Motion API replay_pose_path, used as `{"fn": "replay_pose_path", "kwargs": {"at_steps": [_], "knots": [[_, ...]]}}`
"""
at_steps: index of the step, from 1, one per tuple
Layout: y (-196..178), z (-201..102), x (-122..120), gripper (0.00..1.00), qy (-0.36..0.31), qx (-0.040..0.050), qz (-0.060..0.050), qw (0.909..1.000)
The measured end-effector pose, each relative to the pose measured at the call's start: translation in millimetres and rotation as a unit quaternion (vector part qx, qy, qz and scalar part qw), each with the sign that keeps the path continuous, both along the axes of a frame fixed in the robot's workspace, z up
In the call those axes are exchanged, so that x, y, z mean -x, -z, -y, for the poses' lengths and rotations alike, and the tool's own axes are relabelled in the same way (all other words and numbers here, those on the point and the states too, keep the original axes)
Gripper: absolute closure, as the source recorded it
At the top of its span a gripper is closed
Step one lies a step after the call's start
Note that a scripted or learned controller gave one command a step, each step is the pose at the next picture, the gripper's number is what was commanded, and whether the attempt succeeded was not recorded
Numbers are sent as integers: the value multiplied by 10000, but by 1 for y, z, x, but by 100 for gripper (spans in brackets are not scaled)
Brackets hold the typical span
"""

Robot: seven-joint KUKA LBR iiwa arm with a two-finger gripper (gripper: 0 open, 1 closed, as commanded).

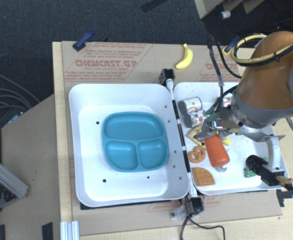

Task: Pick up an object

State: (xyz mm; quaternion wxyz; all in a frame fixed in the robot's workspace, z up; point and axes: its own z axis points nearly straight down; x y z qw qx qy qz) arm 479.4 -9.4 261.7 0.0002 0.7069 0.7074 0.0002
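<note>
The grey arm with its orange band (271,69) is seen reaching in from the right, low over the right-hand shallow white bin (246,184). The two-finger gripper (210,125) is lost among clutter near that bin's middle, so how far it is parted, or whether anything is gripped, cannot be told.

Just below it an orange-red plastic bottle with a pale cap (217,152) is lying tilted on the bin floor. A brown pretzel-shaped toy (197,154) is set just to its left, and a tan waffle-like piece (203,176) rests nearer the front corner. A small white can (191,106) is found toward the back, by the bin's left wall.

In the left-hand white bin (86,134) a blue plastic three-compartment plate (135,140) is laid flat. A yellow toy banana (185,59) is left on the cardboard behind the bins.
</note>
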Motion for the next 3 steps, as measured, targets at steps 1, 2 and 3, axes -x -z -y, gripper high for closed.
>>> {"fn": "replay_pose_path", "kwargs": {"at_steps": [1,2,3], "knots": [[-4,16,0,100,8,3,-1,10000],[-4,14,0,100,2,0,-1,10000],[-1,-5,0,100,0,-4,-17,10000]]}}
